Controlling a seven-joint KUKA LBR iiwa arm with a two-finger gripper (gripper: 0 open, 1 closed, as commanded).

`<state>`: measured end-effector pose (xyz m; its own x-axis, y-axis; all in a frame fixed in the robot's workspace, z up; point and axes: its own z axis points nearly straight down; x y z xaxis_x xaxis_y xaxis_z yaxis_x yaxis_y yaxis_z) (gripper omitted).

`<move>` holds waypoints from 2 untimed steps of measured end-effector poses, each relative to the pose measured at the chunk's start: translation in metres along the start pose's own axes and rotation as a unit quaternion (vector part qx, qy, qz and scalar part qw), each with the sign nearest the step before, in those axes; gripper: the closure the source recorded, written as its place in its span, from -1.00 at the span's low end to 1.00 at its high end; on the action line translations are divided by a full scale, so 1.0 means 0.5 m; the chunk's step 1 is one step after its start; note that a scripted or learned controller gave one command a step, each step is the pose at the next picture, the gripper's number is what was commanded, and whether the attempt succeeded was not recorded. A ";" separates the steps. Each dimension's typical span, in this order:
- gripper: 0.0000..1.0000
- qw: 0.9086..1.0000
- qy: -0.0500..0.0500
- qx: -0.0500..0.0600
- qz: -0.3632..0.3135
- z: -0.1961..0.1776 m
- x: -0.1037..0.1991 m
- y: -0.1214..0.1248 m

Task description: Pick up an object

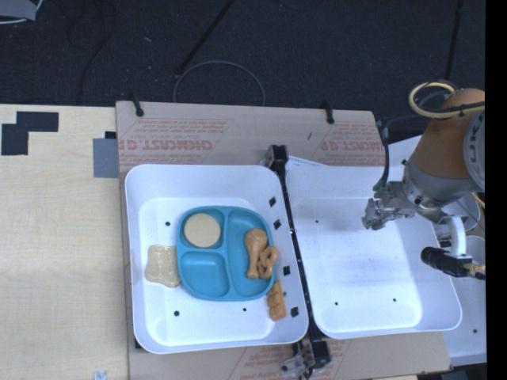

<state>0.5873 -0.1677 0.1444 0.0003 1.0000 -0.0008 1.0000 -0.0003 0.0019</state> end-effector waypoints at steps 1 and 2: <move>1.00 1.000 0.000 -0.001 0.000 -0.124 -0.009 0.012; 1.00 1.000 0.001 0.001 -0.001 -0.129 -0.009 0.012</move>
